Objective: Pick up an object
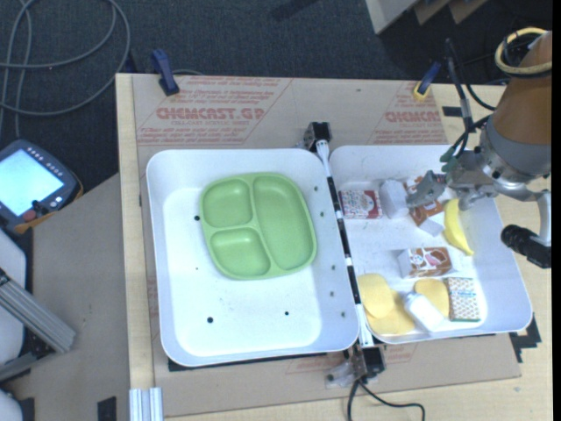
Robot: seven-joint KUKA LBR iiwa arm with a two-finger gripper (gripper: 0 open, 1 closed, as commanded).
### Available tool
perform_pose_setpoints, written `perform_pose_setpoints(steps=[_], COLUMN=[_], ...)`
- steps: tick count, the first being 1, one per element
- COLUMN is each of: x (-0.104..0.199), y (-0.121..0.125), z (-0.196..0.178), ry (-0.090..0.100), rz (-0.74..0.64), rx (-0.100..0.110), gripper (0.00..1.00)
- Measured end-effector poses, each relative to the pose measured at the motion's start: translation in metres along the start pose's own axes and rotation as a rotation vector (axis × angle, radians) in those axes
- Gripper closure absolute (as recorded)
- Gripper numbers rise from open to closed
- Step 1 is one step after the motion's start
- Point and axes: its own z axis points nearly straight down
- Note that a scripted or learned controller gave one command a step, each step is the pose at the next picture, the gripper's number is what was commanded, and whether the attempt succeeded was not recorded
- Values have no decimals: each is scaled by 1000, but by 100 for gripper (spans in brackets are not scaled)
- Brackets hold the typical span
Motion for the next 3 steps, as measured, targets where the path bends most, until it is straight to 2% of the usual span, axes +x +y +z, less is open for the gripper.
perform_pose_setpoints(steps=[1, 2, 3], x=[-64, -86, -88], y=[5, 13, 14], z=[82, 131, 121], ry=[0, 5, 3], rz=[1, -2, 0], rx=[2, 3, 2], gripper=[0, 0, 100])
